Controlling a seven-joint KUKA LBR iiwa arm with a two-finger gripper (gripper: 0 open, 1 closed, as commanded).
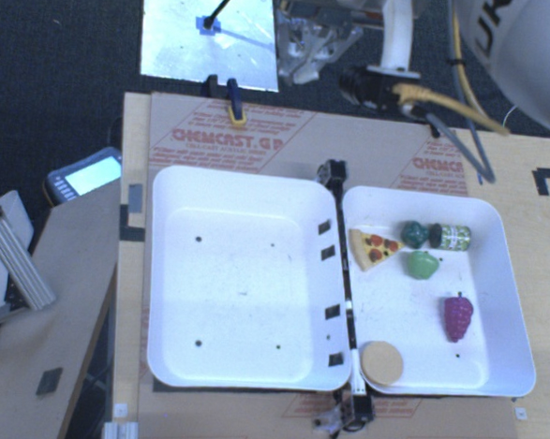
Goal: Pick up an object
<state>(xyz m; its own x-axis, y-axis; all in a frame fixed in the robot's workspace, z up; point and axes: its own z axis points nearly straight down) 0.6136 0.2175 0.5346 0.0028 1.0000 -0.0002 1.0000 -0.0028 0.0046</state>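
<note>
The right bin holds several small objects. A pizza slice lies near its left wall. Beside it sit a dark teal round piece, a small bottle with a green label on its side, and a green fruit. A purple bunch of grapes lies toward the right, and a tan round disc rests in the front left corner. My gripper hangs high beyond the bench's far edge, well away from both bins, with nothing seen in it.
The left bin adjoins the right one along a black-clipped seam. A shiny metal plate lies behind the bench, with a yellow clamp on the far edge. Cables trail at the back right. A small screen device sits left.
</note>
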